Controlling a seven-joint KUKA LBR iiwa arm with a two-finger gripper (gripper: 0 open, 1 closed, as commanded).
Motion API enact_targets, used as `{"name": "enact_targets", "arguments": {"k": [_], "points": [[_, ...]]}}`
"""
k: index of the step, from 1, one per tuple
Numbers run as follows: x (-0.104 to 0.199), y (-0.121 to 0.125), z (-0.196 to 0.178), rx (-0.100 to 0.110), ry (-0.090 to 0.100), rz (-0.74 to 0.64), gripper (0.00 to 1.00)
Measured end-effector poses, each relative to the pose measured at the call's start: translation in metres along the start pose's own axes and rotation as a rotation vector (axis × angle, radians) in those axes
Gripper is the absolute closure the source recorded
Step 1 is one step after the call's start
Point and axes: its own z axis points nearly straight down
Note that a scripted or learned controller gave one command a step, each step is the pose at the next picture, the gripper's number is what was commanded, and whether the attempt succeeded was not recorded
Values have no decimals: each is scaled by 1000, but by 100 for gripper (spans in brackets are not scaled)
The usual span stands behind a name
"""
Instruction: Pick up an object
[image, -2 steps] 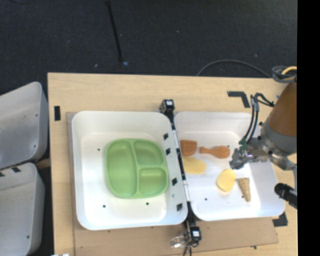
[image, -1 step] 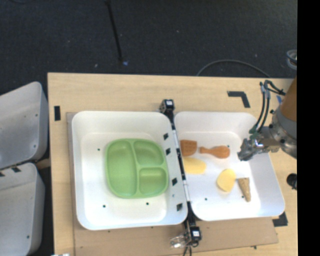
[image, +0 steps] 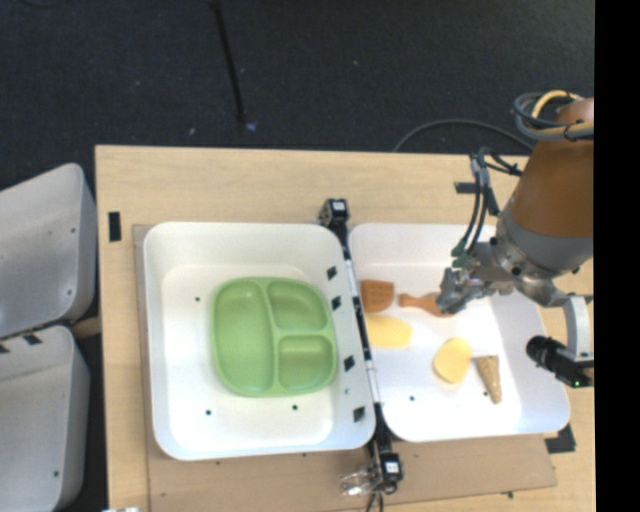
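Note:
In the right bin lie a brown spatula-shaped piece, a yellow oval piece, a second yellow piece and a tan cone. My gripper hangs low over the right end of the brown piece's handle, close to it or touching it. The arm's grey wrist and orange band rise to the right of it.
The left bin holds a green divided plate. A black clamp bar runs along the ridge between the bins. Cables loop above the right bin. A black fitting sits at the right bin's right edge.

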Motion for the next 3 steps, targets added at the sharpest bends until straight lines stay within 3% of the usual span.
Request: {"name": "enact_targets", "arguments": {"k": [3], "points": [[135,93,38,0,0,1,100]]}}
